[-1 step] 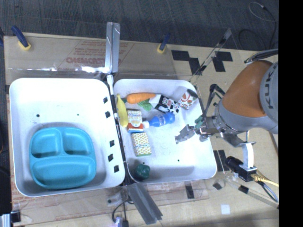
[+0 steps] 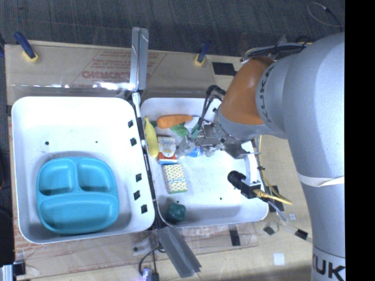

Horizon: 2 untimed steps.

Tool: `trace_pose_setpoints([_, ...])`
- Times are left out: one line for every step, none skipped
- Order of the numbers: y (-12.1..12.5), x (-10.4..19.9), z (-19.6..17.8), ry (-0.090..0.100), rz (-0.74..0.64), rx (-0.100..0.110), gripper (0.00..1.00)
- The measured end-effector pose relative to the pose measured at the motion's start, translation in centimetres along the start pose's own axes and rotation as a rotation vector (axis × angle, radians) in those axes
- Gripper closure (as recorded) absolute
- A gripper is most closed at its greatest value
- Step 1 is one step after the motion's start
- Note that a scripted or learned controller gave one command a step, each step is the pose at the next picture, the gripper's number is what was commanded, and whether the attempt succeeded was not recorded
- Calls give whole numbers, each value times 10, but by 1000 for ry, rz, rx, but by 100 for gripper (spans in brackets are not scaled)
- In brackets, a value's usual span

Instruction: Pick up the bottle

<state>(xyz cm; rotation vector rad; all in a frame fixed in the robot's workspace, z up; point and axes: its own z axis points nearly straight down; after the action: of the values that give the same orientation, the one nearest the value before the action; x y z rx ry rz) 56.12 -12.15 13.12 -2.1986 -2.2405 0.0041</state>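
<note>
- Two white bins sit side by side; the right bin [image 2: 202, 212] holds the clutter.
- Grey arm [image 2: 304, 104] reaches in from the right.
- Gripper [image 2: 202, 138] hovers over the small bottle [image 2: 193, 151]; its opening cannot be told.
- Bottle looks light, smooth, probably slippery; grasp across its middle.

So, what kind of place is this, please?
Probably a robotics lab bench, not a kitchen: a grey arm reaches over two white bins, toy-like food such as a carrot lies in one, and clamps hold the board.
</note>
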Motion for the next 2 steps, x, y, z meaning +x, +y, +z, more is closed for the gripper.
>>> trace_pose_setpoints([0, -32, 40, 2, 116, 2, 0])
trace_pose_setpoints([0, -30, 31, 3, 111, 4, 100])
